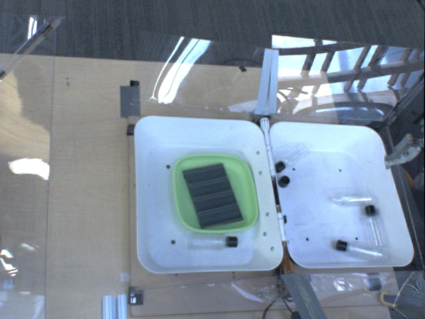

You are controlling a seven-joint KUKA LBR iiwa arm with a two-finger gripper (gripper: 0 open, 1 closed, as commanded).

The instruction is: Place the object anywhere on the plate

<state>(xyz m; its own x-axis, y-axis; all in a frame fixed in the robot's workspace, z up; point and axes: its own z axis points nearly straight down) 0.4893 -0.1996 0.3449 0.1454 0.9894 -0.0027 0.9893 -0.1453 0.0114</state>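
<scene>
Lowest in view, at the front of the left bin, one clear vial lies on its side, its black cap pointing right. Just behind it sits one green plate, a rounded square with a raised rim that looks like smooth plastic. One block lies on the plate: dark grey, rectangular and matte, crossed by ridges that split its top into about four bands. It is turned slightly askew, well inside the rim and filling much of the plate's floor.

Both bins are white, shallow and round-cornered. They touch along a middle seam on the pale wood-grain desk.

In the right bin I count four black caps: two close together by the left wall, two further right. Their clear tubes are faint against the white, so an exact count of vials there is uncertain.
</scene>
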